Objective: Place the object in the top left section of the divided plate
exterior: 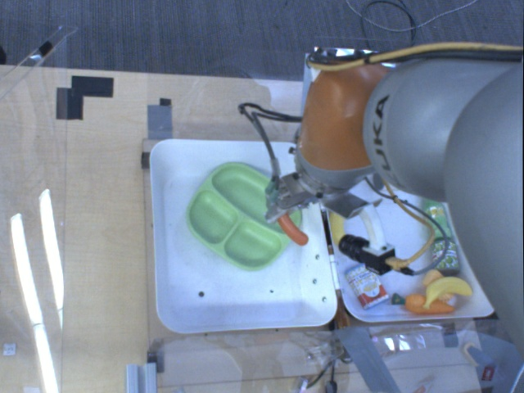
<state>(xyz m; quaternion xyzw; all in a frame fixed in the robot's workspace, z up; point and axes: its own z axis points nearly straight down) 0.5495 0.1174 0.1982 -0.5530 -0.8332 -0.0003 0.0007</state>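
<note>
The tool hangs over the right edge of the green divided plate in the left bin; an orange carrot-like object sticks out just under it, its long axis going down and to the right, away from the plate; the upper end seems to sit between the fingers, so I judge the tool is closed on it; the top left section lies up and left of the tool, so the coming move should carry the object that way.
</note>
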